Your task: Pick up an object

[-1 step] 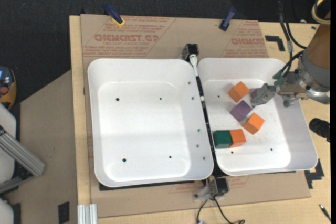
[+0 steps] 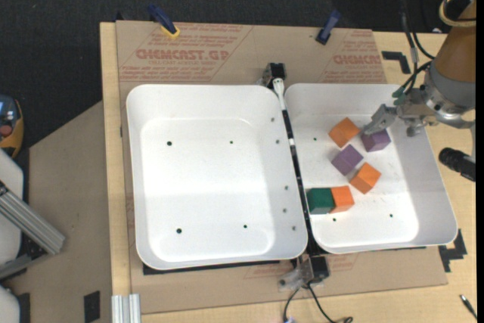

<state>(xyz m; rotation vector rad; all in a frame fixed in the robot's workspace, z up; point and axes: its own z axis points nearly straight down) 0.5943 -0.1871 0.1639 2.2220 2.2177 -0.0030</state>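
Purple block (image 2: 376, 139) half hidden under tool (image 2: 382, 119)

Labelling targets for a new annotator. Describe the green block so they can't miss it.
Look in the right-hand shallow white bin, at its near left side beside the divider. The dark green cube sits there touching a small orange cube on its right; it is the one green piece among orange and purple ones.

The arm (image 2: 454, 64) enters from the right, orange band above the grey wrist. The gripper (image 2: 380, 125) points down and left, low over the right bin.
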